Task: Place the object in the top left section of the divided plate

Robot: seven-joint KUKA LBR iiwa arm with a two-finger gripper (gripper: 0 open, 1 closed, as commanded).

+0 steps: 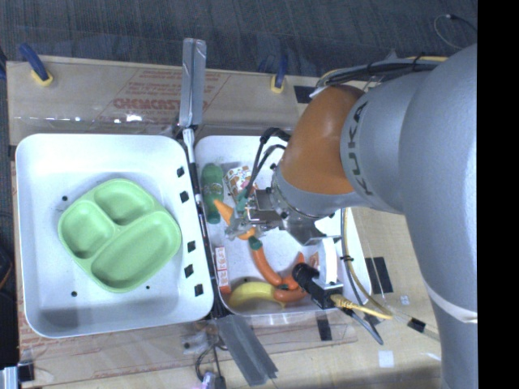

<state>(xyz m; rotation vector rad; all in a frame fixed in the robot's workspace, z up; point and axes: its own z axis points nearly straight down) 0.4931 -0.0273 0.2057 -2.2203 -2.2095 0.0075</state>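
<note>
We see the gripper (243,221) low over the right bin (212,148), reached in from the right, with the grey arm (422,144) and its orange band (328,140) covering much of that bin. What the coming move turns on, in our judgement, is the line from the gripper to the divided plate (120,233): the green plate sits in the left bin (40,160), well apart to the left across the wall between the two bins, and its top left section (85,225) lies on the plate's far side from the gripper, so any carry must cross the bin walls and most of the plate before release. The task does not name its object, and several candidates lie close together in the right bin: a small orange carrot-like piece (220,210) just left of the fingertips, a long orange piece (266,267) running down and to the right below them, a green bottle-shaped item (212,181) standing lengthwise up the bin to the upper left, and a yellow banana (251,294) lying crosswise near the bin's lower edge. The small orange piece appears nearest, touching or almost touching the tips, its long axis slanting from upper left to lower right. As for the gripper's state, we cannot tell whether it is released or clenched; the metal parts blur into the clutter, and we see nothing plainly caught there. We judge the pick as not yet confirmed and the plate as still bare.
</note>
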